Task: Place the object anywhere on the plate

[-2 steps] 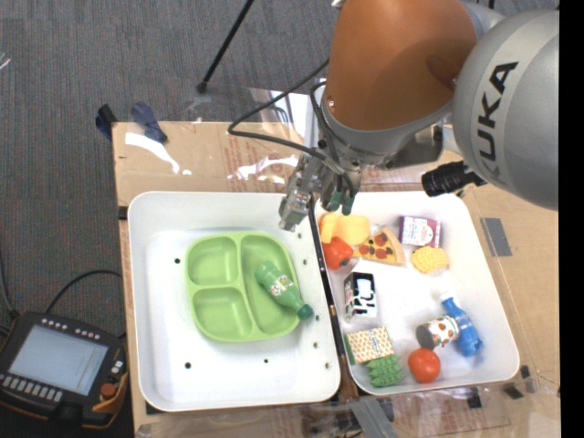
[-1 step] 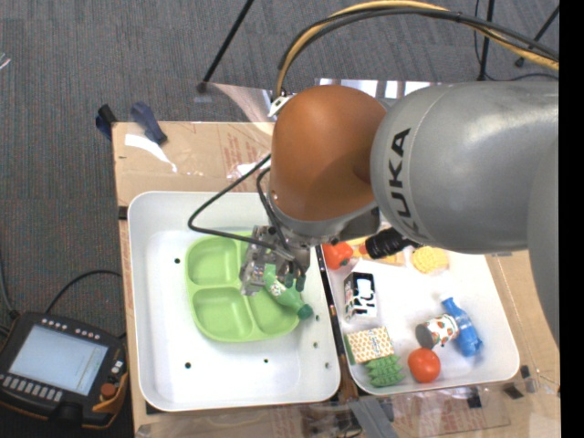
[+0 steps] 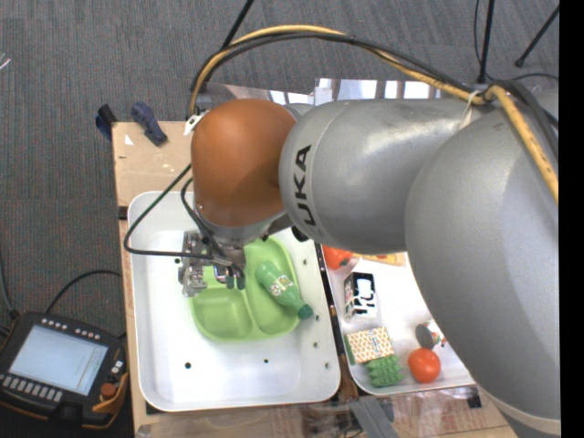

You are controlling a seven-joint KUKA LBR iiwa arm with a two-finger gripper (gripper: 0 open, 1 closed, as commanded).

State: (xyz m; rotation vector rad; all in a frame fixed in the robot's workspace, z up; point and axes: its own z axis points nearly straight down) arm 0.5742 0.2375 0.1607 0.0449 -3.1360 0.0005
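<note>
A light green divided plate (image 3: 239, 313) lies in the left white bin (image 3: 155, 372). On the plate's right part rests a green bottle (image 3: 278, 286), lying on its side with its cap toward the lower right. My gripper (image 3: 212, 275) hangs over the plate's upper left edge, just left of the bottle. The arm's orange band and grey body cover the bin's far side and much of the right bin.
The right bin (image 3: 401, 386) holds an orange-red ball (image 3: 423, 365), a green ridged block (image 3: 384, 370), a patterned card (image 3: 369, 343), a black-and-white box (image 3: 361, 296) and an orange item (image 3: 337, 257). A teach pendant (image 3: 59, 365) sits on the floor at lower left.
</note>
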